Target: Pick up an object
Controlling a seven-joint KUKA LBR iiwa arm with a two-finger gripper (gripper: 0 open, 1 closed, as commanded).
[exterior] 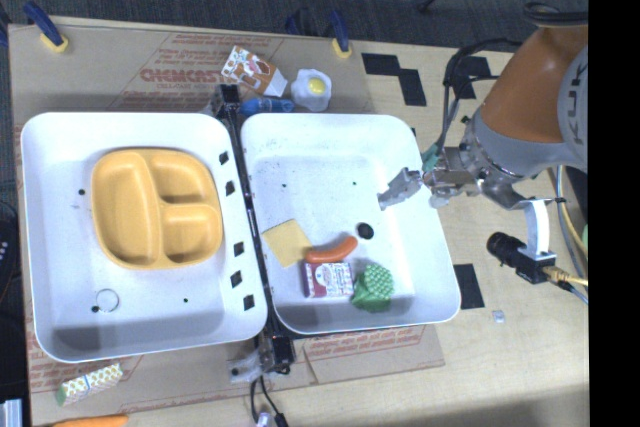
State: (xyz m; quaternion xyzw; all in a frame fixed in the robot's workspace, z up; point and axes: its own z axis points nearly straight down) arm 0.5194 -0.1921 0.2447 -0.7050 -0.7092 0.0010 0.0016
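Observation:
My gripper [402, 185] hangs over the right edge of the right bin [300, 130], with nothing between its fingers. The fingers look slightly apart. Toward the bin's front lie a yellow cheese slice [286, 241], an orange-red sausage [331, 250], a red carton [328, 279] and a green leafy piece [374, 285]. These lie down and to the left of the gripper. A small dark round item [365, 232] sits just below the gripper.
The left bin [45, 215] holds a yellow divided tray [157, 206]. Behind the bins lie a printed packet [245, 68], a blue item [265, 103] and a white-and-yellow egg piece [311, 88]. A wrapped candy [88, 382] lies at front left. Blue clamps [45, 25] grip the board.

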